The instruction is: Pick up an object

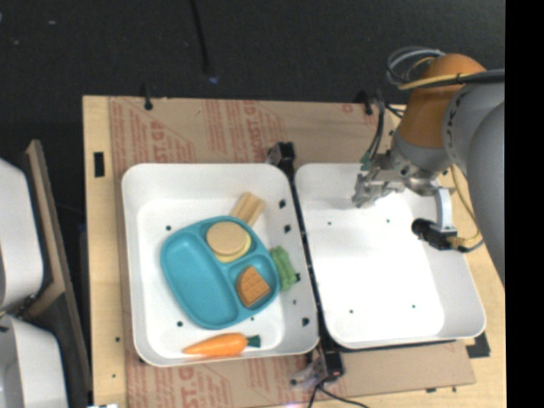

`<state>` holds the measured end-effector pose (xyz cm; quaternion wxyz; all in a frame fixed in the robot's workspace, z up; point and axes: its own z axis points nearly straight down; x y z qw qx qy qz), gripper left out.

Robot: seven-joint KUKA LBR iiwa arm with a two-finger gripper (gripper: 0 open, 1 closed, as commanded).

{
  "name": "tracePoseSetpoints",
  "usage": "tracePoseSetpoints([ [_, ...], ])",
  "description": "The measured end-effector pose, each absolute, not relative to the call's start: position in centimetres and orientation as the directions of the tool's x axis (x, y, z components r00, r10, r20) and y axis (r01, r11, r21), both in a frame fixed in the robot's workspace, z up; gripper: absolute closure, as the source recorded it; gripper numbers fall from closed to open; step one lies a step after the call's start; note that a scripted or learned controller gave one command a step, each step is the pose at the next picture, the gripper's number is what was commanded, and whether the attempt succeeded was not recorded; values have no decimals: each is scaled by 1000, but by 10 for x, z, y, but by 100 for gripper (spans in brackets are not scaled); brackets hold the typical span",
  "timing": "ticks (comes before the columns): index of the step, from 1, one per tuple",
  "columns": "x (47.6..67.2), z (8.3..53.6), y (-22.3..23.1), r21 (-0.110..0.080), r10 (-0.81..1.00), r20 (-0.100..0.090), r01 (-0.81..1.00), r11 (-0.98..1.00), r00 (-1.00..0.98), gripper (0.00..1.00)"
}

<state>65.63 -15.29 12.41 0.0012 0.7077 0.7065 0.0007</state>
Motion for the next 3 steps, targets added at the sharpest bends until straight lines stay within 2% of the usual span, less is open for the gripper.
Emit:
tracePoseSetpoints([
  [3,664,297,-162,5,1000,-1,1000,0,0,100],
])
